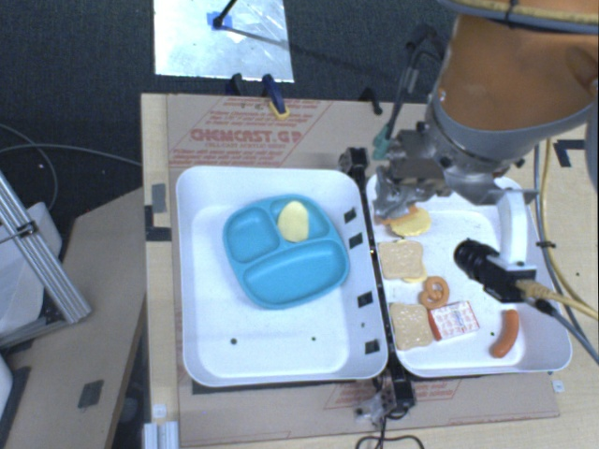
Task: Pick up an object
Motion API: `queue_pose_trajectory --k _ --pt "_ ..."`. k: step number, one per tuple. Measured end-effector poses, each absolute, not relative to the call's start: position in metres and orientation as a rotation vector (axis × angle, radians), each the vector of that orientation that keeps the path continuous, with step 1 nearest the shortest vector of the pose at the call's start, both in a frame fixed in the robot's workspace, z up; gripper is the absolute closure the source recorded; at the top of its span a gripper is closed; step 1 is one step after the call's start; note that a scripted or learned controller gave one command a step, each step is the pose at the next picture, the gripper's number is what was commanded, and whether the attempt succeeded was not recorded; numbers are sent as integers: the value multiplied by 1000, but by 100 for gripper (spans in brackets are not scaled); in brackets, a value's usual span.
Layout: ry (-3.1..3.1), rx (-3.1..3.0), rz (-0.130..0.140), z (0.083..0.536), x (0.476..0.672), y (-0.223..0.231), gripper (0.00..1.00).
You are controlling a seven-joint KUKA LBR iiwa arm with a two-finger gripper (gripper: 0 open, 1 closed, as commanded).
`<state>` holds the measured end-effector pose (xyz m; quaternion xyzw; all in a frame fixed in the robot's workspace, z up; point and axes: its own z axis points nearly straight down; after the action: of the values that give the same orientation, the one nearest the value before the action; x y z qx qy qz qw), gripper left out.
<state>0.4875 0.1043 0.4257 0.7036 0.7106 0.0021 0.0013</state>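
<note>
Two shallow white bins sit side by side on the worktop, over a cardboard sheet printed with red lettering. My arm reaches in from 2 o'clock of the view, and my gripper hangs low over the right bin, at about 11 o'clock of its floor, close to the wall beside the left bin.

Right at the gripper's tip lies a pale yellow round piece — the gripper's body hides part of it, and I cannot tell whether the two touch. Whether my gripper is spread or pressed together I cannot tell either.

From that piece toward 6 o'clock, along the same wall, lie a tan square slice and then a second tan slice, apart from each other. A small pretzel lies between them, a little toward 3 o'clock. Just beside the second slice, at its 3 o'clock, lies a red and white packet. An orange-red sausage lies tilted near the bin's 5 o'clock corner, apart from the packet.

In the left bin a blue divided plate lies near the middle — a yellow lump rests in its small compartment at 1 o'clock.
</note>
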Motion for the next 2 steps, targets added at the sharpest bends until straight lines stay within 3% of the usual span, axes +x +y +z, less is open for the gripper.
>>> queue_pose_trajectory --k 1,2 --pt "2231 2216 -5 362 486 133 100" --pt "2222 2227 -13 261 485 106 100"
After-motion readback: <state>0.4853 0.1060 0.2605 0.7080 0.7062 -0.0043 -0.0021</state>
